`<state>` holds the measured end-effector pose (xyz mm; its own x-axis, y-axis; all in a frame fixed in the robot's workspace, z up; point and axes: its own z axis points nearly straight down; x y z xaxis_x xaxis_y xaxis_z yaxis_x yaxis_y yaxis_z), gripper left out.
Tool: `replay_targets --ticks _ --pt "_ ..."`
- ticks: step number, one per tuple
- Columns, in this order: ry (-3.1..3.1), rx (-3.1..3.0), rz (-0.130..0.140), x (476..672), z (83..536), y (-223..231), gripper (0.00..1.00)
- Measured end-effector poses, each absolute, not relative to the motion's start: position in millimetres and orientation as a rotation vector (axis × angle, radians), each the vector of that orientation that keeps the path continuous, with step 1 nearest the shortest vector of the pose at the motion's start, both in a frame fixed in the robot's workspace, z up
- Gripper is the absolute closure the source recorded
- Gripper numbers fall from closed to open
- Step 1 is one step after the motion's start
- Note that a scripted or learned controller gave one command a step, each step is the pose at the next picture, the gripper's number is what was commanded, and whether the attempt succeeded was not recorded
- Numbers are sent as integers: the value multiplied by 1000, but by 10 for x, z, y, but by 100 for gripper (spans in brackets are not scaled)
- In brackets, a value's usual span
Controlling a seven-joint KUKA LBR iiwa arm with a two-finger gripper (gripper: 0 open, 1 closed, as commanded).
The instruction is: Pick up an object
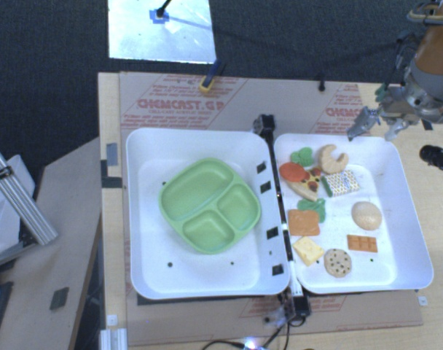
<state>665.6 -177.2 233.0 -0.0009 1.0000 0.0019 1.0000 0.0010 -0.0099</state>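
Observation:
My gripper (pixel 371 131) hangs over the far rim of the right bin (pixel 414 224), open, with nothing between its fingers. Several toy foods lie in that bin below and to its left. Nearest are a tan croissant (pixel 331 158), a green piece (pixel 303 155) and a checkered box (pixel 339 184). A red tomato (pixel 292 172) and a pizza slice (pixel 307 188) sit by the bin's left wall. Farther toward the front lie a beige roll (pixel 366 215), an orange square (pixel 304 223), a brown wafer (pixel 362 243), a cheese wedge (pixel 307 251) and a cookie (pixel 338 262).
The left bin (pixel 145 268) holds a green divided plate (pixel 209 205). A black divider (pixel 274 195) with clips runs between the two bins. Both bins rest on cardboard (pixel 178 102); a shiny metal sheet (pixel 162 20) lies beyond it.

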Motion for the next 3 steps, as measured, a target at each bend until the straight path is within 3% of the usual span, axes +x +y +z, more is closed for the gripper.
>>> replay_targets --ticks 1,3 --pt "-2227 -2219 -2 6681 2412 -1767 0" --pt "-2222 -2220 2 6676 1497 -1804 0"
